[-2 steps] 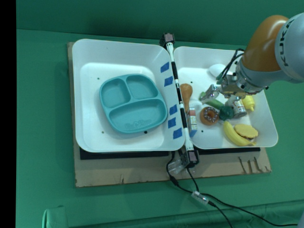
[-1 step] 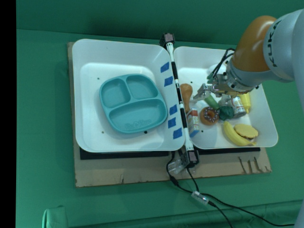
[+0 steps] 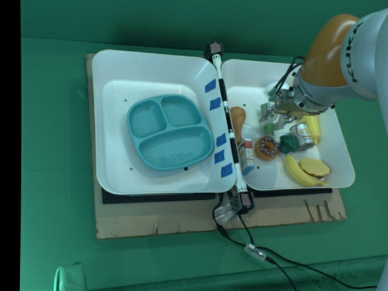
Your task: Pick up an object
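The gripper hung low over the right bin, reaching in from the right under the arm's grey wrist and orange band. Its metal tip sat among the small things in the middle of that bin, but whether it was open or closed, and whether it had anything in its hold, could not be told: the parts were too small and crowded to read.

Just under and beside the tip lay a small green piece, touching or nearly touching it. To the right of that stood a tin can lying on its side, with a dark green lump against its lower left. Behind the can, toward the bin's right wall, a yellow bottle lay lengthwise. A donut with dark icing rested just below the green piece. Left of it, a brown pear-shaped thing lay near the divider, and a small white carton sat below that, close to the bin's left wall. Toward the near right corner a banana curved beside a round cookie, the two touching.

The left bin held a teal plate with three compartments, lying flat near its middle. Blue tape marks ran along the edge where the two bins met. Both bins stood on a cardboard sheet over a green cloth, and black cables trailed from the front of the divider.
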Robot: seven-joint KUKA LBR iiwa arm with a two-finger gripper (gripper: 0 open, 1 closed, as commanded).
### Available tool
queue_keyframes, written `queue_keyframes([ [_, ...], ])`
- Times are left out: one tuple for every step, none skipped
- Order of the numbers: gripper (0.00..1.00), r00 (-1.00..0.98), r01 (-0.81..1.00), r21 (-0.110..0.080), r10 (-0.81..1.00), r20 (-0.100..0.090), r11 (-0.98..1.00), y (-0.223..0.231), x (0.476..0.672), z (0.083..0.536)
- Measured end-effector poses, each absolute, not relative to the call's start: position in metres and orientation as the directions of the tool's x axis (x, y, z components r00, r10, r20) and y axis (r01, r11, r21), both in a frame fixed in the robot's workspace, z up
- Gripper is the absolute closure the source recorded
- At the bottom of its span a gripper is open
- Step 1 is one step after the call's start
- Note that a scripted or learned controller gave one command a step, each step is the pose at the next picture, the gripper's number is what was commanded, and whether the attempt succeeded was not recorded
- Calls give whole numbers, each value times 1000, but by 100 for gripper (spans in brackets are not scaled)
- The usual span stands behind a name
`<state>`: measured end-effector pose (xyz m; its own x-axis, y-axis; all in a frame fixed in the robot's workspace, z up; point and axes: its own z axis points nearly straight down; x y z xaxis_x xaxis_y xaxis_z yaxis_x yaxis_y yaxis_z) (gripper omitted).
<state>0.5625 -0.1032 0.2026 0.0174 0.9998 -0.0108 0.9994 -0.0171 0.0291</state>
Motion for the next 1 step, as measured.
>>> queue_keyframes([
  [100,5,1000,13,1000,-3,-5,-39,639,286],
])
